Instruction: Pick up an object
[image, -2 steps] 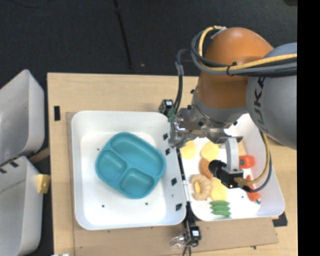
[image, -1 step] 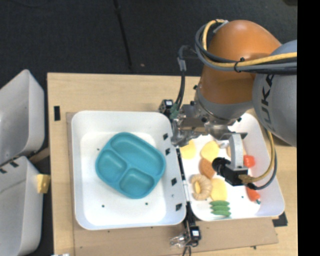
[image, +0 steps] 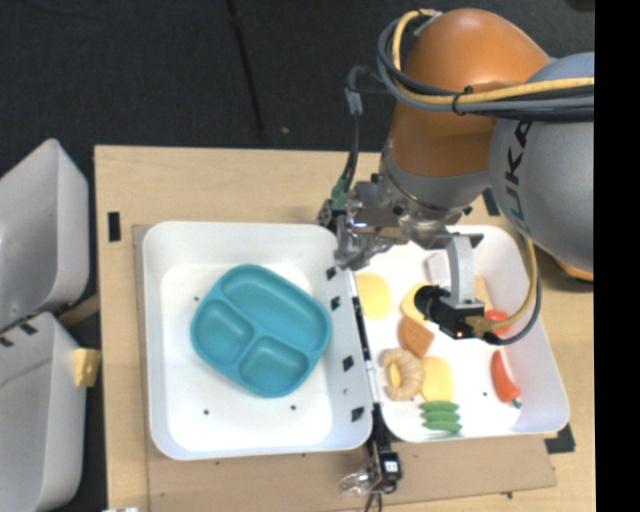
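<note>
Big arm (image: 460, 110) over the right bin (image: 475, 400)

Orange and grey, the arm hangs over the back of the right bin. Its claw (image: 348, 248) sits by the wall between the 2 bins, and we cannot tell if it is open or closed. Just beside it we see a yellow piece (image: 373, 295). A blue plate (image: 260, 330) lies in the left bin (image: 175, 400).

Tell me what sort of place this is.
Probably a robotics lab test bench: a KUKA arm hangs over a white bin holding a teal divided plate and a second bin of toy food pieces.
</note>
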